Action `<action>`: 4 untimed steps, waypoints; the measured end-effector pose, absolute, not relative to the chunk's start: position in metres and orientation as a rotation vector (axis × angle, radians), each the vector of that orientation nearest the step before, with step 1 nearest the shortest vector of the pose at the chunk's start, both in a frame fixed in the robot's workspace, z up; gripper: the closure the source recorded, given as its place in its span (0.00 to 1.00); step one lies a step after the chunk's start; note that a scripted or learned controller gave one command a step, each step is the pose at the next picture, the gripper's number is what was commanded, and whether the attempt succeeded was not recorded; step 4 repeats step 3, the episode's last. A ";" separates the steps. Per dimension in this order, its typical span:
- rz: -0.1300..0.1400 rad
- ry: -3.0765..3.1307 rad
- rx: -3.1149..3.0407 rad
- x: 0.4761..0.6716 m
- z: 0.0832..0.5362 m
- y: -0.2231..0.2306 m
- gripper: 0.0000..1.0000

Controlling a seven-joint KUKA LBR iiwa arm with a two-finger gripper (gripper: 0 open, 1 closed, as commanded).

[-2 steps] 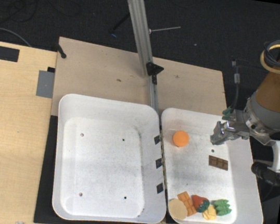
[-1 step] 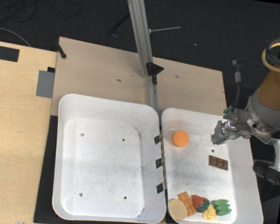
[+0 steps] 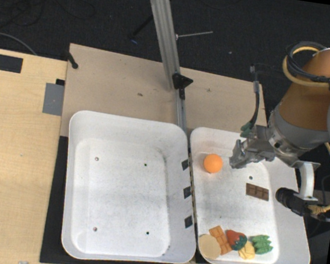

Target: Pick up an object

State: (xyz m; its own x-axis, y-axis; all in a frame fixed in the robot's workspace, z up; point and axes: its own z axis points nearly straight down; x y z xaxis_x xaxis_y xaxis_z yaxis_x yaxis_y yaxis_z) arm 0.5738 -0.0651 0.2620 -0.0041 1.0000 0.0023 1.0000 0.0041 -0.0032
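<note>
An orange ball (image 3: 213,164) lies in the upper left part of the right bin (image 3: 294,257). A small brown chocolate bar (image 3: 257,191) rests flat near the bin's middle right. Along the front edge sits a cluster of toy foods: a tan disc (image 3: 209,246), an orange piece (image 3: 220,237), a red piece (image 3: 235,238), a yellow piece (image 3: 247,251) and a green piece (image 3: 261,244). My gripper (image 3: 239,158) hangs over the right bin, just right of the orange ball and above-left of the chocolate bar. Nothing shows between its fingers.
The left bin (image 3: 91,129) stands beside the right one, with black clips (image 3: 186,191) along the shared wall. A slanted aluminium rail (image 3: 167,41) rises behind the bins. A cable and black fittings (image 3: 300,202) hang off the arm at the right.
</note>
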 end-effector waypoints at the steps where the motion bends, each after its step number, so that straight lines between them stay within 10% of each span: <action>1: 0.004 -2.222 -2.214 0.585 0.245 -0.017 1.00; 4: 0.001 -2.224 -2.216 0.600 0.252 0.087 1.00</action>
